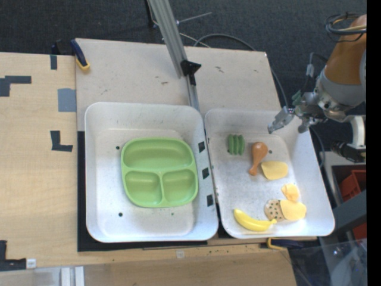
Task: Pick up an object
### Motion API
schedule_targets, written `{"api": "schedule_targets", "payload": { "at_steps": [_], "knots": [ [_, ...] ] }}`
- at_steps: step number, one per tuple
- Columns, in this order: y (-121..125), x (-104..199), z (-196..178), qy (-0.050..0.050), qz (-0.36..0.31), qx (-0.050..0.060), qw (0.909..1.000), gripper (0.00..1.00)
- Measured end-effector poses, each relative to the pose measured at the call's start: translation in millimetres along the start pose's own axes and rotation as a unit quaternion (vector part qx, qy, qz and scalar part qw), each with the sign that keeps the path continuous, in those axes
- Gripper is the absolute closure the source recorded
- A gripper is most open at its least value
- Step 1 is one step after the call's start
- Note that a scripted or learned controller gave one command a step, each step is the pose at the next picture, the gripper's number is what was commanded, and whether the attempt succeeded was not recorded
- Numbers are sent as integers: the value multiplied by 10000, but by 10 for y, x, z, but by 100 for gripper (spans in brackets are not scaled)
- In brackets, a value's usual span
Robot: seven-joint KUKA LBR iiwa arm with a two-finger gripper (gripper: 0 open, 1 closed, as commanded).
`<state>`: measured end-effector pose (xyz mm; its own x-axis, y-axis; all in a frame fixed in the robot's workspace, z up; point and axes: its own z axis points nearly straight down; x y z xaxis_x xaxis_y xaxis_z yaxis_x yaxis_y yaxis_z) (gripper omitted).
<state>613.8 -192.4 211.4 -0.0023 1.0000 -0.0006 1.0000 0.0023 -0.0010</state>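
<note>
The right bin (309,159) holds several toy foods: a green pod bundle (236,144), an orange drumstick (258,157), a yellow chip (274,170), a small yellow piece (290,191), a speckled cookie (272,210) beside another yellow piece (294,211), and a banana (252,221). My gripper (290,124) hangs over the bin's far right corner, up and to the right of the drumstick. Its fingers are spread open with nothing between them.
The left bin (98,159) holds a green divided plate (159,171). A metal pole (169,28) slants down to the seam between the bins. A yellow-and-blue clamp (80,55) sits at the bench's far left corner.
</note>
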Motion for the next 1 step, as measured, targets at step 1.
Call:
{"api": "schedule_targets", "payload": {
  "at_steps": [1],
  "knots": [
    [0,0,0,-1,1,1,10000,0]
  ]
}}
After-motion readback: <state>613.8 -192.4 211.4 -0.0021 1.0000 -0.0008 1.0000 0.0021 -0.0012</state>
